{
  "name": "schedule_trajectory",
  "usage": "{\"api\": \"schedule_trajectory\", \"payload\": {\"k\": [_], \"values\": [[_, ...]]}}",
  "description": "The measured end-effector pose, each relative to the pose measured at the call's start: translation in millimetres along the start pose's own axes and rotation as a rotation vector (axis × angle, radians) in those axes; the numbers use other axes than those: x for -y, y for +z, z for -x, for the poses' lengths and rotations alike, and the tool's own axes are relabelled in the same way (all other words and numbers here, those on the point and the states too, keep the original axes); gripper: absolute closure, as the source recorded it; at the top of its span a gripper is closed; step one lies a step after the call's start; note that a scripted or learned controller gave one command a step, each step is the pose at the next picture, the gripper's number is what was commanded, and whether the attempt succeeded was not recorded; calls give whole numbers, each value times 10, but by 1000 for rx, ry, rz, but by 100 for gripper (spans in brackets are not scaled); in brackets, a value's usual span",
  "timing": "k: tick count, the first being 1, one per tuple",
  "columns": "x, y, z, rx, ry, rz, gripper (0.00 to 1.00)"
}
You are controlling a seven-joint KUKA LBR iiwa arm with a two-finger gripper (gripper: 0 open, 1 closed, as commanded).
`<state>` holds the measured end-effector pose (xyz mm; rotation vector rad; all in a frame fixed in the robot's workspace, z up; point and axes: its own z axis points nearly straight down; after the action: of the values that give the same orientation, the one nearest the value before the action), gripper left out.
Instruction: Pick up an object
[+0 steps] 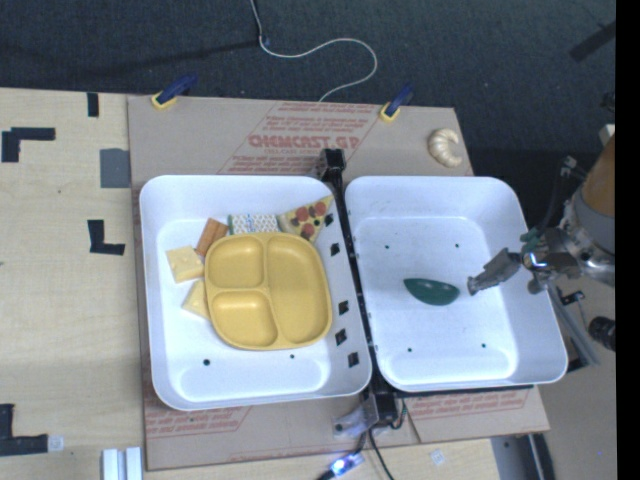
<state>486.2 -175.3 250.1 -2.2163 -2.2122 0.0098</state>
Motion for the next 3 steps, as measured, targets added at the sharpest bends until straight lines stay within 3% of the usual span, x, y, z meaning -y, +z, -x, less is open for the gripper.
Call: {"api": "schedule_trajectory", "payload": {"k": [1, 3], "values": [[-21, -45, 0, 2, -3, 10, 0], [-172, 919, -40, 1, -3, 5, 0]]}}
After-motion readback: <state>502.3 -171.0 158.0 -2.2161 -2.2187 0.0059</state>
